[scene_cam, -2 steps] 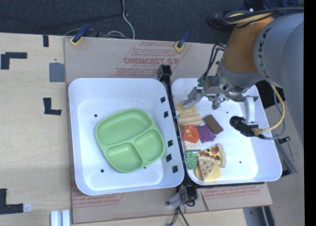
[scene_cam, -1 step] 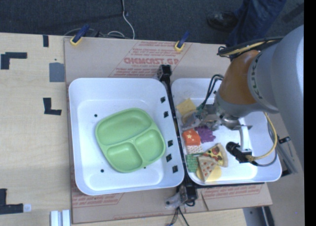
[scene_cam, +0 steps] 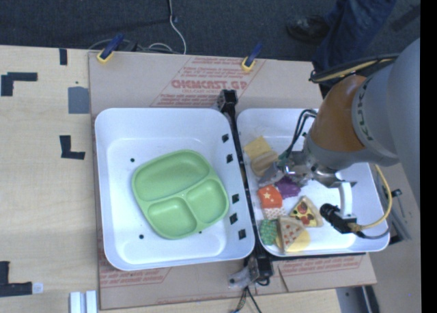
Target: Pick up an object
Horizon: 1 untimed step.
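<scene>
The pincer (scene_cam: pixel 285 168) hangs low in the right bin (scene_cam: pixel 362 188), between the tan block (scene_cam: pixel 259 154) and the purple toy (scene_cam: pixel 289 186), placed for a grab; whether it is spread or pinching cannot be told. The green divided plate (scene_cam: pixel 179 193) fills the left bin (scene_cam: pixel 116 141).
</scene>
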Available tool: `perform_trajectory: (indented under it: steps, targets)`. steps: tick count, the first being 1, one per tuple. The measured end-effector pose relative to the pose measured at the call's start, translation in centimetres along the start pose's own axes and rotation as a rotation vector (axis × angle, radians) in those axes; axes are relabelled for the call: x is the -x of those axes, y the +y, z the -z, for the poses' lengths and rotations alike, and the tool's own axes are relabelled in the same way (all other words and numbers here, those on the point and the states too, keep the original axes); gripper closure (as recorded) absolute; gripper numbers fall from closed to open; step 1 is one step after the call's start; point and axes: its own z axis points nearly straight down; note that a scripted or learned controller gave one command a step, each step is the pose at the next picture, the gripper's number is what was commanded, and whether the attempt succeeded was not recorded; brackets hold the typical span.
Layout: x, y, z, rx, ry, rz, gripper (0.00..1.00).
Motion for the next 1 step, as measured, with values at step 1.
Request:
perform_trajectory:
  steps: [1]
  targets:
    - [-0.08,0.07,1.03,0.0,0.001,0.001,1.0]
